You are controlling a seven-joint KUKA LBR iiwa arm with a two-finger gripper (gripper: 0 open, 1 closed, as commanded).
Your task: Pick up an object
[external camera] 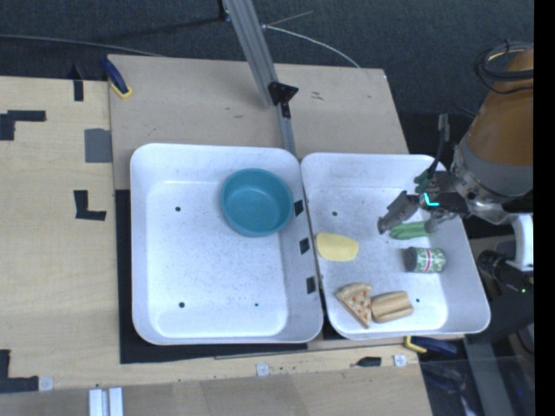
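Objects lie in the right bin (347, 167): lemon (336, 247), pizza slice (355, 303), bread (392, 305), green stick (408, 230), can (424, 259). Gripper (406, 219) hovers over the stick; grip state cannot be told. Center on the stick before closing.

A wooden bench (52, 258) carries a paler board (199, 102) with black tape marks (85, 204) to the left. A grey metal pole (247, 33) slants down from the top to a black clamp (282, 92). A thin cable (316, 40) curves across the dark floor (87, 7).
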